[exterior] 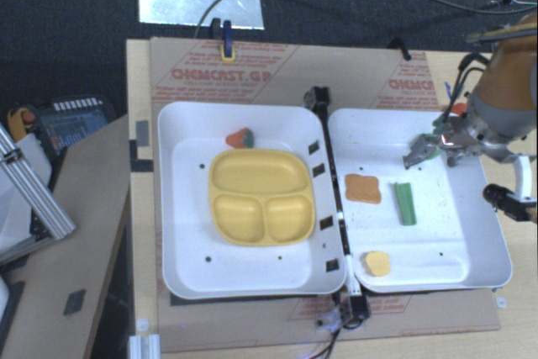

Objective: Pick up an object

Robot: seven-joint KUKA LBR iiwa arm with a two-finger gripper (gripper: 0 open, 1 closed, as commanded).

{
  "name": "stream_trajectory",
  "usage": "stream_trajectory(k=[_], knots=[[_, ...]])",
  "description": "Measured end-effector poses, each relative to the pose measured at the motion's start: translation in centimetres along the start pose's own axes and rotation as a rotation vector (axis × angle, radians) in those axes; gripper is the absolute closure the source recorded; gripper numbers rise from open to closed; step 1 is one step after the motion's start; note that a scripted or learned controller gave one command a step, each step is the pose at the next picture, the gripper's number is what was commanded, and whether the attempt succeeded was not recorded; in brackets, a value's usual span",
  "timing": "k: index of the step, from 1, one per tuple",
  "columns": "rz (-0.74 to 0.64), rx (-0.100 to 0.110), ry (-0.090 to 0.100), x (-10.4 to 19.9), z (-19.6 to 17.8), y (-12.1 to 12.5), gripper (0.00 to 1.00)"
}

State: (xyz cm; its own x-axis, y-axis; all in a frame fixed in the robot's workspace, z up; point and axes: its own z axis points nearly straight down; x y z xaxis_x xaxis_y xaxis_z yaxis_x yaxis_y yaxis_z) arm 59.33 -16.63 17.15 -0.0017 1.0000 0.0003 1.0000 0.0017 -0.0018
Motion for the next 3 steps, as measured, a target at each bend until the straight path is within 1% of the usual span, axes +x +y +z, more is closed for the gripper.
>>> stream_trajectory(k=[1, 2, 3], knots=[[0.000, 0.000, 0.000, 0.0, 4.4, 0.7, 0.00], [0.001, -0.001, 0.000, 0.1, 8.9, 0.7, 0.00], [0.001, -0.006, -0.002, 0.0, 7.6, 0.9, 1.00]])
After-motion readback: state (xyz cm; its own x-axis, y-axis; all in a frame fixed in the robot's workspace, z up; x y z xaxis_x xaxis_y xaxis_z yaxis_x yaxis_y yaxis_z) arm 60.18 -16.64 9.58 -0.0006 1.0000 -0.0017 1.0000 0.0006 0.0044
